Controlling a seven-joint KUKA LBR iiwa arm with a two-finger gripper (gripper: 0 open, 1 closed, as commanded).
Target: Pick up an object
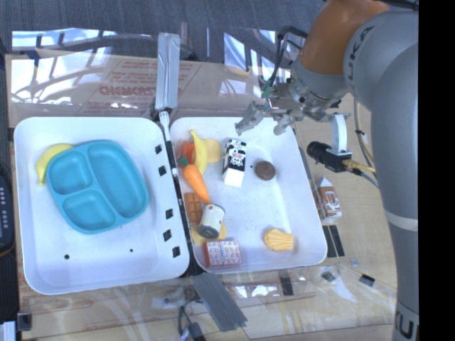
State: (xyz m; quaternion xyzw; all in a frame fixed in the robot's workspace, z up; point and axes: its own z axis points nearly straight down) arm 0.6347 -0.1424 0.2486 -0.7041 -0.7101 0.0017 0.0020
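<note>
Camera view: end effector spread open, gripping nothing.

A blue divided plate lies in the left bin, toward its far left corner, with a yellow banana tucked under the plate's far left edge. Cardboard lies beyond both bins.

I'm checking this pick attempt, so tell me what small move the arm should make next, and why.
Probably lower the gripper toward the cow-patterned carton. The open fingers hang above the right bin's far rim with nothing between them, and the carton lies just in front, with clear bin floor on its right side.
</note>
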